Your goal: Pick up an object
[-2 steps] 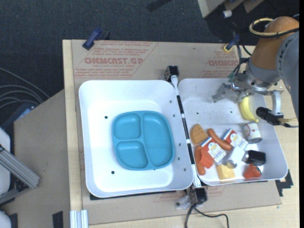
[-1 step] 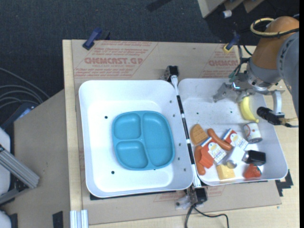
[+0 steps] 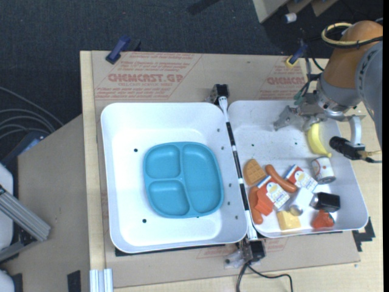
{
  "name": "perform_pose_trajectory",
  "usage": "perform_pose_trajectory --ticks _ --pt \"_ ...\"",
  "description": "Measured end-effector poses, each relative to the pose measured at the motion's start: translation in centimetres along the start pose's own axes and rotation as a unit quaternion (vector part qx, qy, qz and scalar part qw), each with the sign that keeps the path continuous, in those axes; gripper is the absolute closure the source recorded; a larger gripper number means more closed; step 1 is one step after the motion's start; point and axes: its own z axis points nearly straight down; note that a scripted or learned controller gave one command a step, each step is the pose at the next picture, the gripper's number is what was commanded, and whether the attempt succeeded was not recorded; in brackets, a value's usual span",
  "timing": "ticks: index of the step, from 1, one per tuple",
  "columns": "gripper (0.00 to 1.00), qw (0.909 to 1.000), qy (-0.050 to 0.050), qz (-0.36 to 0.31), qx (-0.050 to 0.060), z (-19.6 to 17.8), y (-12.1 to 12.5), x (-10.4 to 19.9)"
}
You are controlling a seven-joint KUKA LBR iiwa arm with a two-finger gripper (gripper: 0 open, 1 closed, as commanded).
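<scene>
Right bin [image 3: 255, 117]: banana [image 3: 316, 138] just beside end effector [image 3: 290, 117]

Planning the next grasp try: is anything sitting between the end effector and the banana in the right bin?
Nothing visible does. The end effector hovers over bare floor of the right bin, and the banana lies just to its right, apart from the toy food pile nearer the camera.

Yellow banana [image 3: 316, 138], right bin's [image 3: 255, 117] far side.
</scene>
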Motion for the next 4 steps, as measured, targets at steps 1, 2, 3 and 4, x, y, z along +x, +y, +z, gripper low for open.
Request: perform_pose_trajectory --ticks 1,2,3,4 --pt "0.00 1.0000 0.001 0.000 0.000 0.0 0.0 -0.4" --pt "0.00 1.0000 -0.006 0.002 0.000 0.0 -0.2 -1.3" --pt "0.00 1.0000 -0.006 0.002 0.001 0.1 -0.2 5.4" --pt "0.00 1.0000 -0.007 0.002 0.001 0.2 -1.8 9.7"
